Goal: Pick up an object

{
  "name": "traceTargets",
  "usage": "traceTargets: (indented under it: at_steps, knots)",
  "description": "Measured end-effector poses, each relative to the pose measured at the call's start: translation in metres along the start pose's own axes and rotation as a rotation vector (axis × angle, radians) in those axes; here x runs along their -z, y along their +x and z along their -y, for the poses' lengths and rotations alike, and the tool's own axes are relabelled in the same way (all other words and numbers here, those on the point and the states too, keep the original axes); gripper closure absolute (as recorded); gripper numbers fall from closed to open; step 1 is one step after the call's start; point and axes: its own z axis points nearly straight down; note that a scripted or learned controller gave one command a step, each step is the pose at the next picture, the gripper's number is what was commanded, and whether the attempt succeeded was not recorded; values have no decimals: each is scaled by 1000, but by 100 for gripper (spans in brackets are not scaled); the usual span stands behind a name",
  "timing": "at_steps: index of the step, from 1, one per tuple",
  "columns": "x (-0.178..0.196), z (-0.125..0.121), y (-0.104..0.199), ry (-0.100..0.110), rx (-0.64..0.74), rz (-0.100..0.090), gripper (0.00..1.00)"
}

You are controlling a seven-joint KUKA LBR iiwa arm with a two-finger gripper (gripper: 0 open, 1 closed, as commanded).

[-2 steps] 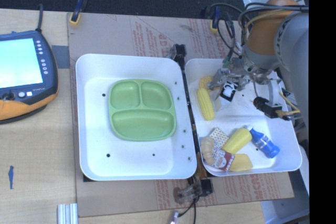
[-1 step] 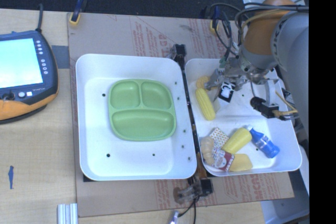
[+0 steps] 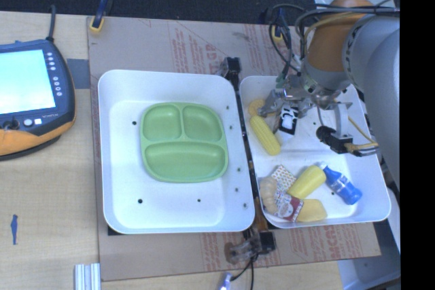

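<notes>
**Operator:** So where was the thing you'd have gone for?

**Observer:** You had the corn cob [image 3: 265,134] lying in the right bin [image 3: 370,214], just beside the gripper [image 3: 285,110], a little below it and toward the left in the camera view. Its long axis ran at a slant, from up near the divider between the bins down toward the middle of the bin. I'd judge that any closing on it would have had to come across that axis, not along it.

**Operator:** And the tool itself?

**Observer:** You couldn't read the gripper's state from that slant; dark parts and cabling crowded the tip. Nothing showed as held.

**Operator:** What lay further off?

**Observer:** Farther below the tool you had a yellow bottle [image 3: 307,180], a blue bottle [image 3: 342,186] touching its end, and a small packet [image 3: 283,180] beside them. Well away to the tool's left sat the left bin [image 3: 115,146] with a green divided plate [image 3: 183,142].
</notes>
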Motion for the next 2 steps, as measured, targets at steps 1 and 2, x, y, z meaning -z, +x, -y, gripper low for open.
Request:
traceTargets:
  at_steps: [1, 2]
  knots:
    - [12, 0, 0, 1, 2, -3, 100]
    - [99, 30, 57, -21, -1, -4, 100]
